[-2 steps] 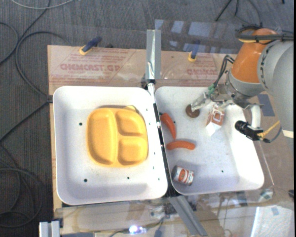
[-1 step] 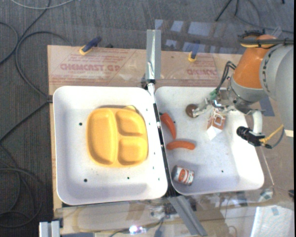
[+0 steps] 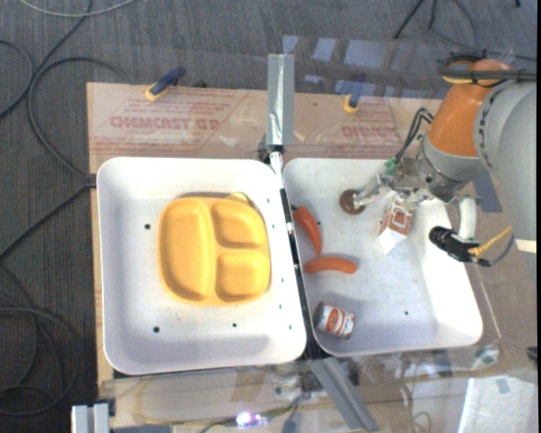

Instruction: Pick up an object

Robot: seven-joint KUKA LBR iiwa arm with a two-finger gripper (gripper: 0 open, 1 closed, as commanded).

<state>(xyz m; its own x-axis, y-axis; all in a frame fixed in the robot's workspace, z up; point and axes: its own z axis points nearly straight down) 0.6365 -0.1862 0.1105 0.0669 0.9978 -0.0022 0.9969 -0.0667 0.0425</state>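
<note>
Looking down at a slant on the bench, the camera view takes in two shallow white bins side by side. The left bin holds a yellow divided tray, lying flat near its middle with three compartments facing up.

The right bin holds several small things. Two orange-red sausages lie near its left wall: one sausage slanted just beside the wall, the other sausage lying nearly level just below it, their near ends close together. A small can with a red and white label lies on its side toward the bin's near-left corner, well apart from the sausages. A round brown object sits toward the far side of the bin; what it is cannot be told.

The grey arm with its orange band reaches in from the right, over the far-right part of the right bin. The gripper hangs just right of the brown object, above a small white and brown packet. Whether it is released or clenched cannot be told, nor whether it touches the packet.
</note>
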